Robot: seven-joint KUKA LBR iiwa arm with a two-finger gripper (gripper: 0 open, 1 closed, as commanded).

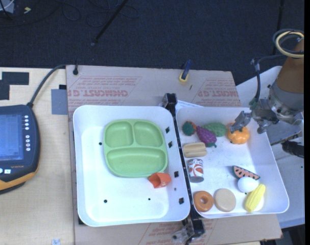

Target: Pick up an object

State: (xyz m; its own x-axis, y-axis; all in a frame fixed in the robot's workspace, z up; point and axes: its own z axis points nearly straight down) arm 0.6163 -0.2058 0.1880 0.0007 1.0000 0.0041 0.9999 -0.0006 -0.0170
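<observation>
White bins (88, 198) sit side by side; the left one carries a green divided plate (135, 148), well left of the jaws. Grey arm (290, 86) leans in, its gripper (251, 120) hanging right over the orange pumpkin toy (238, 135); whether the jaws are released or clenched, one cannot tell.

One fixed camera looks down at a slant from above the bench, far enough back to take in both shallow white plastic bins: the left bin (88, 198) and the right bin (277, 188). The bins' far edge lies toward the top, below dark carpeted floor (195, 29). The grey arm with its orange band (290, 75) enters from the right edge.
</observation>
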